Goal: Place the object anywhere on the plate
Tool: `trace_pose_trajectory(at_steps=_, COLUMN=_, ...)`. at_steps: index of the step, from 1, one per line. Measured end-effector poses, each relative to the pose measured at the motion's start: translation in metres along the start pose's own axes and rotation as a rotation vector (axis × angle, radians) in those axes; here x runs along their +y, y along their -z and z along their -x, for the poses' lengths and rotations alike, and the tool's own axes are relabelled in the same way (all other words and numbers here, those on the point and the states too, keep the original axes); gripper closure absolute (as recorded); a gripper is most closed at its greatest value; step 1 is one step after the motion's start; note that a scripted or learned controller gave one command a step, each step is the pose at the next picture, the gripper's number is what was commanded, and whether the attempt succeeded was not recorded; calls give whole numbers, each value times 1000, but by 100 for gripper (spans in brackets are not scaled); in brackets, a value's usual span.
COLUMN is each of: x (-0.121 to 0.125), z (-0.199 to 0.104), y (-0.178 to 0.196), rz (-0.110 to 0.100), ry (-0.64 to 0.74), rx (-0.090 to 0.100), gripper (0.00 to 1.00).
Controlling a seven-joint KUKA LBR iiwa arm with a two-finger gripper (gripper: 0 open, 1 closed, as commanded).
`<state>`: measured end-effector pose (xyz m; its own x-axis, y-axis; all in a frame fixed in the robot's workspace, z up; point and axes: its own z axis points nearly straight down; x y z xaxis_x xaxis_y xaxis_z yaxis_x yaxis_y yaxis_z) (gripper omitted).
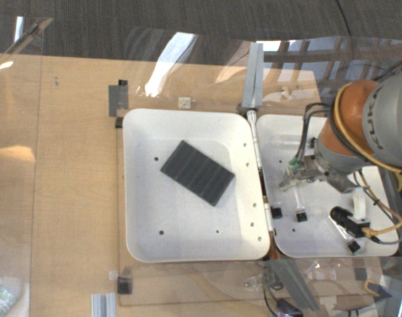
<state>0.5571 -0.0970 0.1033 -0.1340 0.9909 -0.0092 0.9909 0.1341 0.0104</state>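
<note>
Two white bins (pixel 141 243) sit side by side on a wooden bench (pixel 62 197).

We see two white bins side by side on wooden counter (pixel 62 197). Left bin (pixel 141 236) holds dark ribbed rectangular plate (pixel 197 172), lying flat, turned at slant, near bin middle. Grey arm (pixel 385 121) with orange band enters from right, over right bin (pixel 283 134). Claw (pixel 298 191) hangs low over right bin's floor, two thin fingers (pixel 300 211) pointing down with gap between, nothing between them that we can make out.
</note>
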Motion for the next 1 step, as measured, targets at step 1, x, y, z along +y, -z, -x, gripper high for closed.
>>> trace_pose_trajectory(at_steps=1, x=-61, z=-53, y=83, rz=-4, ry=45, rx=9, gripper=100)
